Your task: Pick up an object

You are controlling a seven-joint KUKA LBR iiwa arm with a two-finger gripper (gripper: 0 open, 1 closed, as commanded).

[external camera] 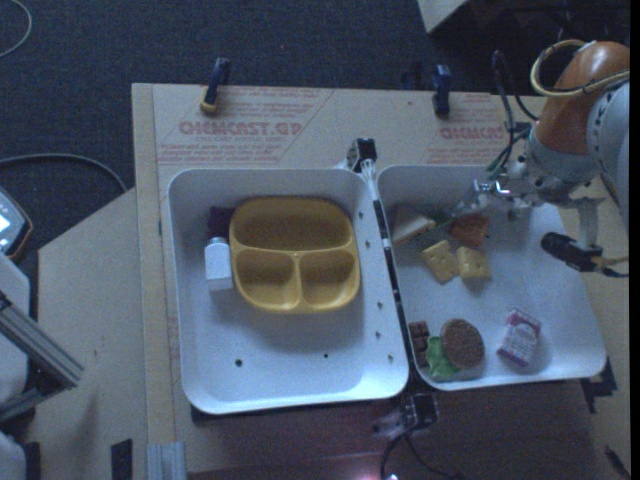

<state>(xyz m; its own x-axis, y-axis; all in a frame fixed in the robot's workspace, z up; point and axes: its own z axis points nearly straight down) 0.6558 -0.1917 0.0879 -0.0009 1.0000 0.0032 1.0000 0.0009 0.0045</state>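
Note:
My gripper [478,200] hangs low over the back of the right bin [560,293], just above an orange-brown toy food piece [470,231]. Whether it touches that piece is unclear in the dim light. Two yellow cheese-like cubes [439,261] [473,263] lie just in front of it. A pale bread wedge [410,226] rests to its left by the bin wall. Near the front lie a round burger patty [462,344] on a green leaf [438,360], a small brown block [419,334] and a pink-and-white carton [520,337].
The left bin [270,358] holds a yellow divided plate [295,253], a small white bottle [218,263] and a dark item [220,218] behind it. The arm's orange band [590,78] and a black part [570,251] overhang the right bin's far side.

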